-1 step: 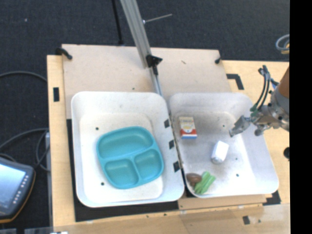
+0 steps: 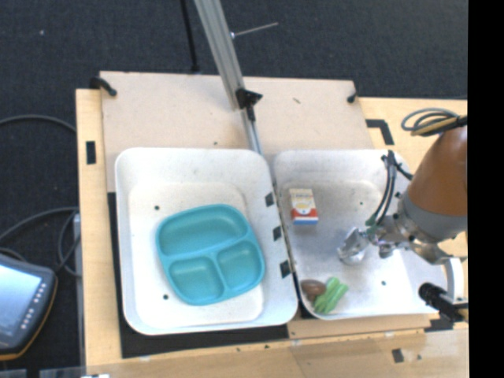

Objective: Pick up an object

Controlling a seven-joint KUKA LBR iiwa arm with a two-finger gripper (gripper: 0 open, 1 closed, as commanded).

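Metal two-finger claw (image 2: 353, 247) sits low in the right white bin (image 2: 346, 172), centre-right of frame; grip state undeterminable. Small white-and-red carton (image 2: 302, 206) lies apart, upper left of it.

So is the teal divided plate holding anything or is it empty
Empty. All three compartments of the teal plate show bare teal, and it lies flat in the left bin.

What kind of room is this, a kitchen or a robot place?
Probably a robot lab, not a kitchen. A robot arm reaches over two white bins on a workbench, and a metal camera pole stands behind them.
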